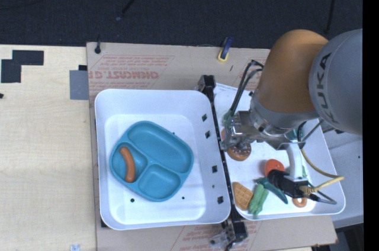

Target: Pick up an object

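Observation:
My gripper [235, 132] hangs low over the near-left part of the right bin [331, 152], close to the divider between the bins. Directly under it lies a brown round cookie-like piece [240, 154]; I cannot make out whether the two touch. A red tomato [273, 166] sits to the right of the cookie. Toward the bin's front lie a tan waffle-like piece [240, 191], a green vegetable [259, 198] and a small orange ring [300, 202]. The arm's grey and orange body hides the back of this bin.
The left bin [112, 108] holds a blue divided plate [160, 155] with an orange sausage [127, 163] in its left compartment. A black divider with clips [215, 143] runs between the bins. Cardboard lies under both bins.

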